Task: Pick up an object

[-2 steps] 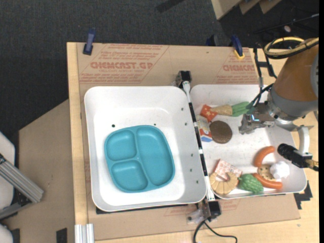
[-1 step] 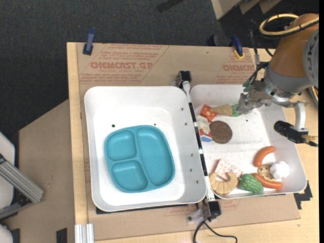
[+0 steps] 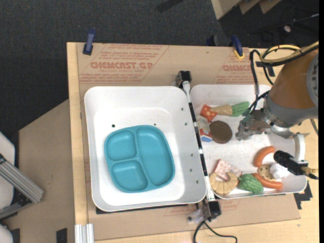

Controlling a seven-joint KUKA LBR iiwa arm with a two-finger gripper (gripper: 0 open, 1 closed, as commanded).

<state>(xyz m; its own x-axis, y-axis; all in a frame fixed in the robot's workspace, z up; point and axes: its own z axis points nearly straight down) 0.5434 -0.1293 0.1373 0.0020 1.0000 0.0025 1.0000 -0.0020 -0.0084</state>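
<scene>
My pincer (image 3: 246, 130) hung low in the right bin (image 3: 228, 91), just beside the brown round disc (image 3: 220, 131); I could not tell from above how it stood. The disc lay flat near the bin's left wall, a red piece (image 3: 208, 112) just behind it; I judged it best to centre squarely over the disc and descend straight, keeping off the wall.

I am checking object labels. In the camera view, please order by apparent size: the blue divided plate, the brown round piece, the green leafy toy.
1. blue divided plate, clearly largest.
2 and 3. brown round piece and green leafy toy look about alike, so I do not rank them.
</scene>
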